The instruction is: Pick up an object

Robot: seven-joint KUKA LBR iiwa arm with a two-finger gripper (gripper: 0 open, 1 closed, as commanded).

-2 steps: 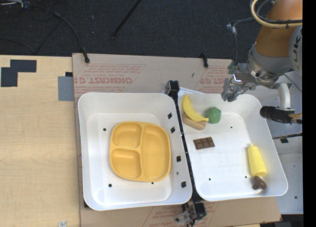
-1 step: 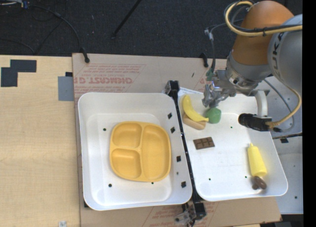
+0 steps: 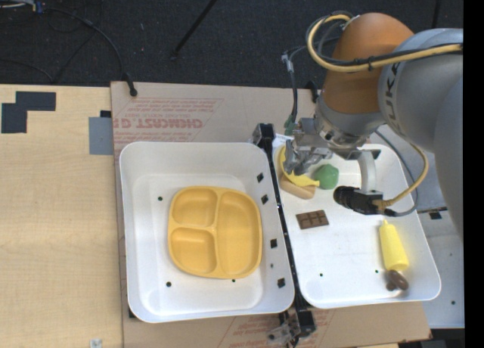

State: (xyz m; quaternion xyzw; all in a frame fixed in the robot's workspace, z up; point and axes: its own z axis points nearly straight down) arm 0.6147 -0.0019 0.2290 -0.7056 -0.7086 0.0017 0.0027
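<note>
The gripper [image 3: 301,161] hangs low over the upper left corner of the right bin [image 3: 355,282], close to the wall that the 2 bins share. Whether it is spread or pressed together cannot be told, since the wrist and its metal parts cover that spot from above. Nothing can be seen pinched in it.

Right under the gripper lies a yellow banana [image 3: 296,183], curved, with its lower end pointing toward the middle of the bin. The gripper overlaps its upper part, but contact cannot be made out. A green ball [image 3: 328,176] sits just beside the banana on its right, touching or nearly touching it. Below them, apart from both, a brown chocolate piece [image 3: 311,220] lies flat on the bin floor. Well to the right, near the bin's right wall, a yellow tube [image 3: 392,246] lies lengthwise with a brown end toward the front rim.

The left bin [image 3: 136,187] holds 1 yellow plate [image 3: 215,231] with 3 compartments, lying flat near its middle.

Both bins rest on a sheet of cardboard [image 3: 166,116] on the wooden bench [image 3: 53,225]. The arm [image 3: 427,89] reaches in from the right, its orange band [image 3: 363,55] above the wrist.
</note>
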